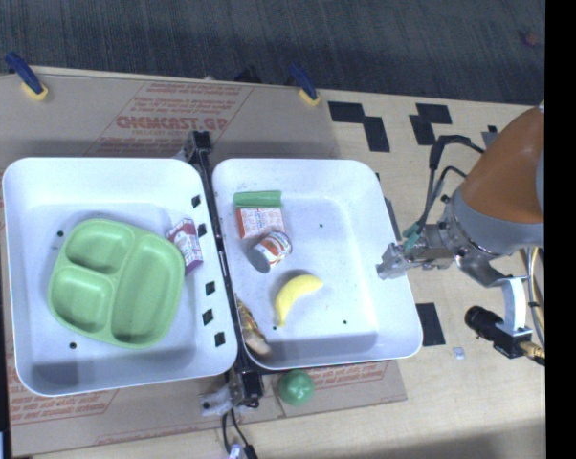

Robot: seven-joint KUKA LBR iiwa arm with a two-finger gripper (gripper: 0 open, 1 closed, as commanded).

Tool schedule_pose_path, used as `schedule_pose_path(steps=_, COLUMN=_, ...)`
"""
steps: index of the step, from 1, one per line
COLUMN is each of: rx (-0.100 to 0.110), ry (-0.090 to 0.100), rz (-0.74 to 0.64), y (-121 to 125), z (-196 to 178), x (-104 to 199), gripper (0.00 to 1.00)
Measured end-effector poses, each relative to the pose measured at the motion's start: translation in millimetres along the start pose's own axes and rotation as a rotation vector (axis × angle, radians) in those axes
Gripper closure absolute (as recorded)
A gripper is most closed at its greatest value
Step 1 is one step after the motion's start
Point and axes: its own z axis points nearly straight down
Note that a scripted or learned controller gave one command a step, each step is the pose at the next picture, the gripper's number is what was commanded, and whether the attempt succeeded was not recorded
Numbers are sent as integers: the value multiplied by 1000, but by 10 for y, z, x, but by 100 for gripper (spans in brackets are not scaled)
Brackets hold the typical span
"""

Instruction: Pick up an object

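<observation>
The right bin holds a yellow banana, a small red-and-white can lying on its side, a red-and-white packet, a green block and a brownish item in its near left corner. My gripper hovers at the right rim of this bin, right of the banana, with nothing visibly between its fingers. The grey arm with its orange band comes in from the right.
The left bin holds a green divided plate and a small red-and-white wrapper by the divider. A green ball lies on the cardboard in front of the right bin. Black clips join the bins.
</observation>
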Motion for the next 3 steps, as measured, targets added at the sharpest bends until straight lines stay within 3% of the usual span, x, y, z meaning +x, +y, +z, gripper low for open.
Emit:
schedule_pose_path(steps=2, rx=5, ry=1, rz=-1, y=-10, z=132, x=9, gripper=100)
schedule_pose_path(steps=3, rx=0, ry=0, rz=-1, y=1, z=21, x=173, gripper=100)
